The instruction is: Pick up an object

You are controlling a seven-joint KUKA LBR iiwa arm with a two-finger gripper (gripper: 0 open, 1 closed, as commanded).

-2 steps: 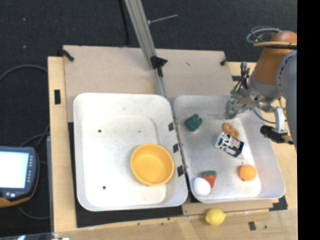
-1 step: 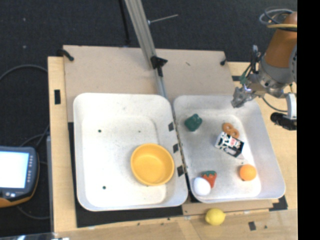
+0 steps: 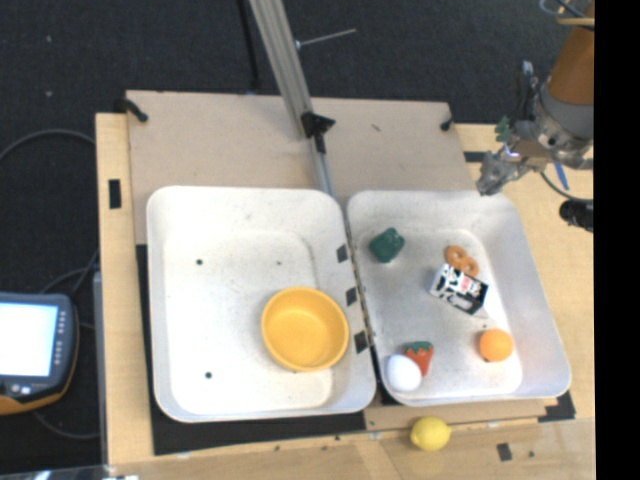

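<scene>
The right bin (image 3: 520,238) holds a dark green lump (image 3: 386,244), a small brown pretzel-like piece (image 3: 461,260), a black-and-white carton (image 3: 459,289), an orange ball (image 3: 495,345), a red strawberry-like toy (image 3: 422,356) and a white egg (image 3: 403,373). A yellow bowl (image 3: 304,328) sits in the left bin (image 3: 190,238). My gripper (image 3: 493,175) hangs at the upper right, just past the right bin's far corner, above the bench and away from all the objects. Nothing shows between its fingers.
A yellow lemon (image 3: 430,433) lies on the bench in front of the right bin. A slanted metal pole (image 3: 285,58) rises from behind the bins' junction. A tablet-like screen (image 3: 30,343) stands at the far left, off the bench.
</scene>
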